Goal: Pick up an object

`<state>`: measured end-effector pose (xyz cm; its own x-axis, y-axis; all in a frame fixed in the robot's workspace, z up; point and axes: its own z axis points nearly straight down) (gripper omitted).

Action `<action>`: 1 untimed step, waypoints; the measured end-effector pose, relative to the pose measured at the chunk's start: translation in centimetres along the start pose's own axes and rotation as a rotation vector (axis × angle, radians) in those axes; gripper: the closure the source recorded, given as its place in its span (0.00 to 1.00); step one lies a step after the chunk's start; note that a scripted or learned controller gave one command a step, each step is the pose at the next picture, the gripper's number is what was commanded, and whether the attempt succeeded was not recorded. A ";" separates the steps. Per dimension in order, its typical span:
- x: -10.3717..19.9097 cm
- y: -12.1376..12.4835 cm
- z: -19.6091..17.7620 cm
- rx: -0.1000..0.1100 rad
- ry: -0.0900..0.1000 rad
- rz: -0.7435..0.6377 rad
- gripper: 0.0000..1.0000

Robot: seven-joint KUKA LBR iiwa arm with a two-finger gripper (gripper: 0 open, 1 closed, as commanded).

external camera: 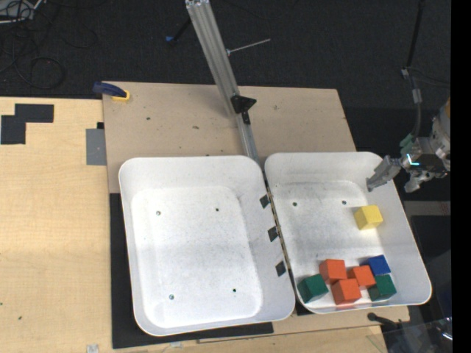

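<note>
Fingers of the hand (pixel 394 175) are seen spread apart, gripping nothing, above the right bin's (pixel 324 169) far right rim. Inside that bin, a yellow block (pixel 369 217) is found just below the hand.

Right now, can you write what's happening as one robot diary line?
gripper: open, above right bin top-right rim | holding: nothing | yellow block: nearest, apart | other blocks: bottom-right cluster

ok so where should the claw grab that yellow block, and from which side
Come straight down from above on the yellow block and pinch two opposite flat side faces. It sits alone in the right bin, apart from the cluster of blocks, so there should be room for fingers around it.
</note>
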<state>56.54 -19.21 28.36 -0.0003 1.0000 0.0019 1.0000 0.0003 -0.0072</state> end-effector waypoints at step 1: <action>0.0 0.0 -0.2 -0.004 -0.001 0.000 0.00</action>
<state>56.58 -19.21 28.58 -0.0007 1.0000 0.0012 1.0000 0.0007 -0.0035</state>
